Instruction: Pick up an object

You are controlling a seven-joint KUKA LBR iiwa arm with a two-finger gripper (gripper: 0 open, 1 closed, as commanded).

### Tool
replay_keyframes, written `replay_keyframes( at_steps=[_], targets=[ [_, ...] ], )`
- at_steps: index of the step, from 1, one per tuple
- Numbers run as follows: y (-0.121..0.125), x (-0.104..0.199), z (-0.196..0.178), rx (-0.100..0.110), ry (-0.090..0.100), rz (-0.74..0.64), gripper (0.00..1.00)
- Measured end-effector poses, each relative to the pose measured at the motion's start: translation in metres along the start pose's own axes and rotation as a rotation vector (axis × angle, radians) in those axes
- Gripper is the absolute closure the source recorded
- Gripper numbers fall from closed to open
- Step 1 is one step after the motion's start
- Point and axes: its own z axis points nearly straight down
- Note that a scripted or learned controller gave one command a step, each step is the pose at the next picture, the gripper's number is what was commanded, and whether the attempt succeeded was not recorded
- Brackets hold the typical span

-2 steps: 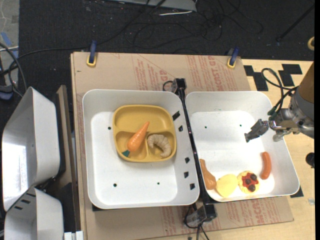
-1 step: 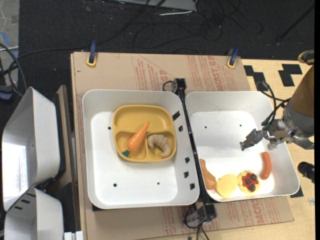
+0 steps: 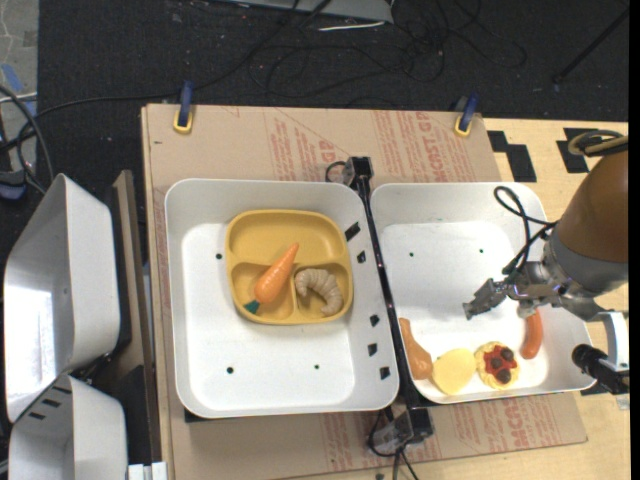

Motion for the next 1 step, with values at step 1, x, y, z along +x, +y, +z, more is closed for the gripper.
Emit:
replay_keyframes(
  at_steps=[1],
  targets=[
    [-0.0006,0.0006,0.0537,-0.001,0.000,0.000,0.00]
  ],
)
